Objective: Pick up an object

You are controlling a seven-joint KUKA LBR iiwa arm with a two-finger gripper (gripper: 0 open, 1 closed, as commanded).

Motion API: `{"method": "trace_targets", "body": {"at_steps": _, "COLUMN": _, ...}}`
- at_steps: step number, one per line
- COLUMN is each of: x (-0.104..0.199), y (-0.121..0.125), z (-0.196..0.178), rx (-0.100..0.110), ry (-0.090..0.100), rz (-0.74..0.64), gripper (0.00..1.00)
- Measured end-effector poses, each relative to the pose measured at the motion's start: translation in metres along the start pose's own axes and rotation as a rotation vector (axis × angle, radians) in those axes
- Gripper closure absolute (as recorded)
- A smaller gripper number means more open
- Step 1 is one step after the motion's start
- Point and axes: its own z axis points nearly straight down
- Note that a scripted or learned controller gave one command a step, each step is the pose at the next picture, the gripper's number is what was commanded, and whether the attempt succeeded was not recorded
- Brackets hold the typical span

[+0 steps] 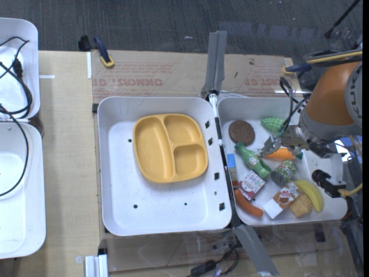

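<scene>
The arm enters from the right edge of the frame, its orange band and grey wrist hanging over the upper right part of the right bin (340, 211). The gripper (268, 150) sits low among the toys there, its two thin fingers spread a little way apart and pointing toward the lower left of the frame. No object shows between them — the tips hover at the left end of an orange carrot (281, 153), which lies just beside them with its long axis running roughly left to right, its right end passing under the wrist.

Around the carrot the right bin is crowded. A green bottle (252, 160) lies on a diagonal just left of the gripper, its cap toward the upper left and its base toward the lower right. A brown round cookie (241, 132) rests above it, and a light green leafy piece (272, 123) sits near the bin's upper wall. Below the carrot are a small can (283, 171), a red and white carton (252, 183), a hot dog (248, 203) along the lower left, a snack box (280, 199) and a banana (310, 193) angled toward the lower right.

The left bin (115, 201) holds a yellow divided plate (170, 148) — lying flat in its upper middle.
</scene>
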Motion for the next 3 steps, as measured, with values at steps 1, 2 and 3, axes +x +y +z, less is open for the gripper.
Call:
{"method": "trace_targets", "body": {"at_steps": 1, "x": 0.0057, "y": -0.0187, "z": 0.0178, "rx": 0.007, "ry": 0.001, "rz": -0.02, "gripper": 0.0}}
{"method": "trace_targets", "body": {"at_steps": 2, "x": 0.0051, "y": -0.0181, "z": 0.0085, "rx": 0.007, "ry": 0.002, "rz": -0.016, "gripper": 1.0}}
{"method": "trace_targets", "body": {"at_steps": 3, "x": 0.0052, "y": -0.0181, "z": 0.0085, "rx": 0.006, "ry": 0.001, "rz": -0.017, "gripper": 0.0}}
